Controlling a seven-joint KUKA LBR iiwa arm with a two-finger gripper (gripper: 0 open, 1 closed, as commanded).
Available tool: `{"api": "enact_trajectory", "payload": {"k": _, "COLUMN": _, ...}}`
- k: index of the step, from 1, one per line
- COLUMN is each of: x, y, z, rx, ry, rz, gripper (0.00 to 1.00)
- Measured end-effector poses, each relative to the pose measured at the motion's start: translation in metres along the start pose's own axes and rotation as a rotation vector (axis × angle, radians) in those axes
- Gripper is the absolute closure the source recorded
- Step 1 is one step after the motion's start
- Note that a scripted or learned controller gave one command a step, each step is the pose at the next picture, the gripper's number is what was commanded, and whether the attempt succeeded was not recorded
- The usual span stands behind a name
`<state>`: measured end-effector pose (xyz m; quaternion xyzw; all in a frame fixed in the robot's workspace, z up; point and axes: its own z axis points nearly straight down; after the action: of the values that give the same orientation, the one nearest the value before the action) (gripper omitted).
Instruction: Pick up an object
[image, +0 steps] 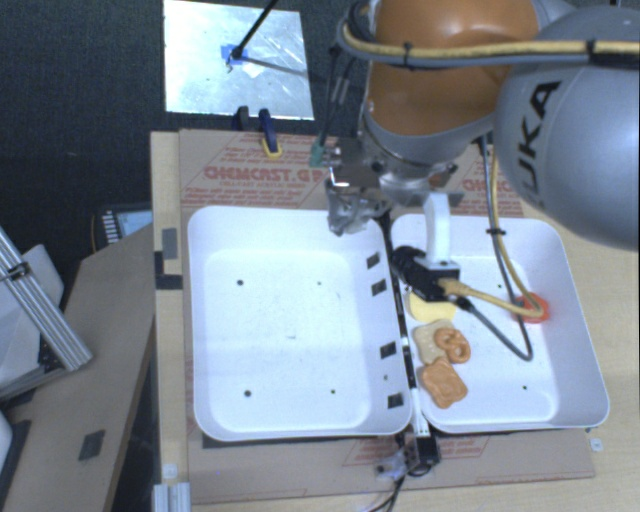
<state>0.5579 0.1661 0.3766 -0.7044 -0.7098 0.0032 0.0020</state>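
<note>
My grey arm (570, 140) carries black lettering of which I can read "UK", the rest running out of frame. The brown board (250, 172) under both bins is printed in red, "CHEMCAST" legible along its far edge; the red print on its near edge is too small to read. Behind the board lies a shiny foil sheet (235, 55), with a blue and yellow clamp (268, 132) on the board's far edge and an aluminium rail (45, 315) off to the left of the bench. My gripper (350, 213) hangs over the far right corner of the left bin (280, 320), just beside the ridge where the two bins meet, and I cannot tell whether it is apart or together; nothing shows in its grasp. The things to pick lie in the right bin (530, 390), across that ridge from my gripper and nearer the camera. A pale yellow piece (430, 311) lies close to the ridge, with a pretzel-shaped piece (454, 346) just below it in the view and a brown piece (443, 384) touching that one's near side. An orange-red ring (537, 308) lies well apart from them, towards the bin's right wall.
</note>
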Motion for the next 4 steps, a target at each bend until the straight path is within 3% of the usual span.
{"api": "enact_trajectory", "payload": {"k": 1, "x": -0.101, "y": -0.018, "z": -0.074, "rx": -0.018, "ry": 0.0, "rz": 0.016, "gripper": 1.0}}
{"api": "enact_trajectory", "payload": {"k": 2, "x": -0.085, "y": -0.067, "z": -0.057, "rx": -0.008, "ry": 0.003, "rz": 0.003, "gripper": 1.0}}
{"api": "enact_trajectory", "payload": {"k": 3, "x": -0.025, "y": -0.062, "z": -0.163, "rx": -0.019, "ry": 0.007, "rz": -0.001, "gripper": 1.0}}
{"api": "enact_trajectory", "payload": {"k": 4, "x": 0.033, "y": -0.073, "z": 0.005, "rx": 0.007, "ry": -0.002, "rz": -0.001, "gripper": 1.0}}
